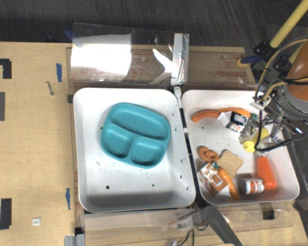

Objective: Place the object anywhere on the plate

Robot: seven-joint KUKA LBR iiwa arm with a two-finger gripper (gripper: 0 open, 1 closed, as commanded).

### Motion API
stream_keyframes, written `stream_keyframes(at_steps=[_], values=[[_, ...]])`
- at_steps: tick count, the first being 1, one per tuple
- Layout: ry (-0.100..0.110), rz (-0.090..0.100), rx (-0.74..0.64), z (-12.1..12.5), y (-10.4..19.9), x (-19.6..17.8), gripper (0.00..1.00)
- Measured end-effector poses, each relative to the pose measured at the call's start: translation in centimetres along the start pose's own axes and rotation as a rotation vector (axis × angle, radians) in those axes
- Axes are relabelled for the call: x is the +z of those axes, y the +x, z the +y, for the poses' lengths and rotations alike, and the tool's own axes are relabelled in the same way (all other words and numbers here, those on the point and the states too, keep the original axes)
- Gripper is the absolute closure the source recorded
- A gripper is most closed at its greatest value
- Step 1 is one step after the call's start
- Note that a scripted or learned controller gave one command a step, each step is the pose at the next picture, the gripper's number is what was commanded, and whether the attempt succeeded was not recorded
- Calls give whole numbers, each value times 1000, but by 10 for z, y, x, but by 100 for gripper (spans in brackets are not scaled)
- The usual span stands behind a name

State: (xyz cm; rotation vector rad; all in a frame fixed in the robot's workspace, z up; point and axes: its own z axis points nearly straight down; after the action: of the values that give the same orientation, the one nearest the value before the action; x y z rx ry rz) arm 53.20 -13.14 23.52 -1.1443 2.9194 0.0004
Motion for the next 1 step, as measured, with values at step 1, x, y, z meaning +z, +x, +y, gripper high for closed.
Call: stream_keyframes(at_steps=[1], values=[[6, -4, -225, 9, -58, -68, 100]])
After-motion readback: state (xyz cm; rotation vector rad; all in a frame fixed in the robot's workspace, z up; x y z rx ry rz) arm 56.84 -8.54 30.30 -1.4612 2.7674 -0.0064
